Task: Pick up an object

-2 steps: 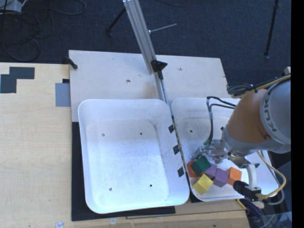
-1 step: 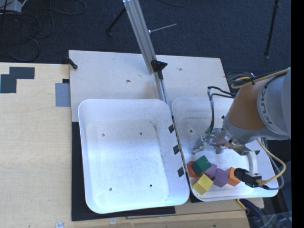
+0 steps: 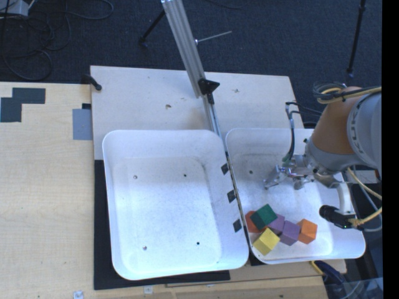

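The arm [image 3: 349, 132] comes in from three o'clock, grey with its orange band bulging above the wrist, and bends down over the right bin [image 3: 249, 143]. Its hand [image 3: 278, 176] sits low over the bin floor, near the centre of that bin, pointing toward nine o'clock. The metal parts there are small and glinting — whether the hand is released or clenched I cannot tell, and no object shows in it.

The things to be picked lie in a tight cluster toward six o'clock in the right bin, well apart from the hand. A green cube [image 3: 264, 215] sits at the cluster's twelve o'clock, overlapping a red-orange block [image 3: 251, 222] at its nine o'clock side. Just below, a yellow cube [image 3: 267, 241] marks the six o'clock end. A purple cube [image 3: 290, 232] lies in the middle with a second purple piece [image 3: 277, 223] touching it toward eleven o'clock, and an orange cube [image 3: 308, 230] rests against it at three o'clock.

The left bin [image 3: 124, 167] stands beside the right one, their rims meeting along a line with small black clips [image 3: 231, 195]. Both bins rest on the bench [image 3: 143, 98], a pale board over a wooden surface. A slanted aluminium rail [image 3: 186, 45] rises from the join of the bins toward twelve o'clock — a checkered marker tops it. Dark carpet [image 3: 280, 23] with cables lies beyond.
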Robot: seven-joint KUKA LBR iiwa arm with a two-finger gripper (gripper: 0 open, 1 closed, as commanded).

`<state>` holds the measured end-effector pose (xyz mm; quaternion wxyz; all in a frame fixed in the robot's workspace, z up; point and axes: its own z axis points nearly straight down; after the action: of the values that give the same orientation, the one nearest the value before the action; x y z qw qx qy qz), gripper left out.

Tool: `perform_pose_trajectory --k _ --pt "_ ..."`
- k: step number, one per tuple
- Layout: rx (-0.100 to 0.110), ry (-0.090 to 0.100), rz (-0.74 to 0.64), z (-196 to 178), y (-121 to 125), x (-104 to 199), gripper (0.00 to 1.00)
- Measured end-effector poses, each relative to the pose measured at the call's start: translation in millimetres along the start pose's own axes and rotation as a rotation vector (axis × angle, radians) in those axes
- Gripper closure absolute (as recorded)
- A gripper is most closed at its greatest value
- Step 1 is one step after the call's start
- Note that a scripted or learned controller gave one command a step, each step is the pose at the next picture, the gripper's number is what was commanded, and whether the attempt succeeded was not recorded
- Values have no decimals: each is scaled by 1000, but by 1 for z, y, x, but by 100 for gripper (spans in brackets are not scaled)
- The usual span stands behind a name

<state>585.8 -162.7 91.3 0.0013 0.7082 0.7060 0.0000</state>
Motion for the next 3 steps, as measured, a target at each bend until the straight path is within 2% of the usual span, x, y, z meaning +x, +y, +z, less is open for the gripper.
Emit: perform_pose_trajectory --k 1,2,3 --pt "-6 3 -9 -90 31 62 0" --pt "-5 1 -5 -151 58 62 0" --pt "16 4 -1 -38 -23 62 0"
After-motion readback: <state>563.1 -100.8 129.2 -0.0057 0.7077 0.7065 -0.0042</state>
